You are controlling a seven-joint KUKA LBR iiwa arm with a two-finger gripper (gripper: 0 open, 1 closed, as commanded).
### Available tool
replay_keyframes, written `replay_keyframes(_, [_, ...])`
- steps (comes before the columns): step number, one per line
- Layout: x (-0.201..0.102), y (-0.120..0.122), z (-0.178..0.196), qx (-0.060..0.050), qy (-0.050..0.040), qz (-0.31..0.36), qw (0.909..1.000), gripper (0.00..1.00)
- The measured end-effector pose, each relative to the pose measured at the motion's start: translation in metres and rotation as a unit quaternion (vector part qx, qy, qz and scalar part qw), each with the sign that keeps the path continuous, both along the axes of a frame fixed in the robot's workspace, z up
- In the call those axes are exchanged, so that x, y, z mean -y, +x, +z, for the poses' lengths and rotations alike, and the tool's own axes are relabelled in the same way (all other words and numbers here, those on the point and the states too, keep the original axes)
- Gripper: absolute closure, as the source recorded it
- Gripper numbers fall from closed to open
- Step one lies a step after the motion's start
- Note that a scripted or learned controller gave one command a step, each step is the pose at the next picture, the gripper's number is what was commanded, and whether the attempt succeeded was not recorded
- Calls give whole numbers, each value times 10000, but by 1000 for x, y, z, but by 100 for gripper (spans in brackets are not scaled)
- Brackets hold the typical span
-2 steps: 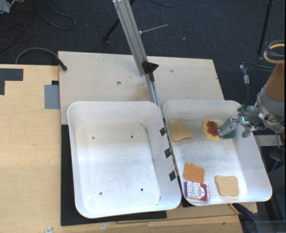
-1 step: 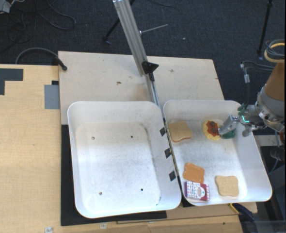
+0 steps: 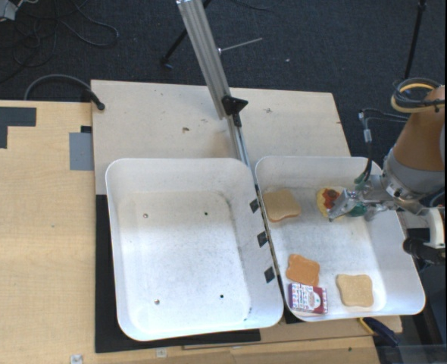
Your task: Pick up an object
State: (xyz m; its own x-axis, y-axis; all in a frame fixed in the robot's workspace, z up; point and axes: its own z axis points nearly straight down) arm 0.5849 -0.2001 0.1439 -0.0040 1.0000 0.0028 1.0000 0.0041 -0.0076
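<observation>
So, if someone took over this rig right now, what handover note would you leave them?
Gripper: down in the right bin, beside the yellow-and-red object near the far wall. Whether it has a hold cannot be told.
Also in the right bin: tan bread slice by the divider, orange slice, small printed packet at the near edge, pale bread slice.
Left bin: nothing placed there.
Done: arm brought to an object.
Left: a confirmed grasp and lift.

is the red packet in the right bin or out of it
In. The red packet lies flat on the right bin's floor near its front edge, beside the orange slice.
</observation>
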Motion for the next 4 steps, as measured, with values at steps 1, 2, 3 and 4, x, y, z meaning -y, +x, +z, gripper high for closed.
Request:
replay_keyframes(1, [-1,-1,-53,12,-7,-22,10000,0])
replay_keyframes(2, [0,0,-41,24,-11,-28,10000,100])
replay_keyframes(3, [4,8,6,53,-19,-13,10000,100])
replay_keyframes(4, [3,8,69,60,-20,-9,10000,100])
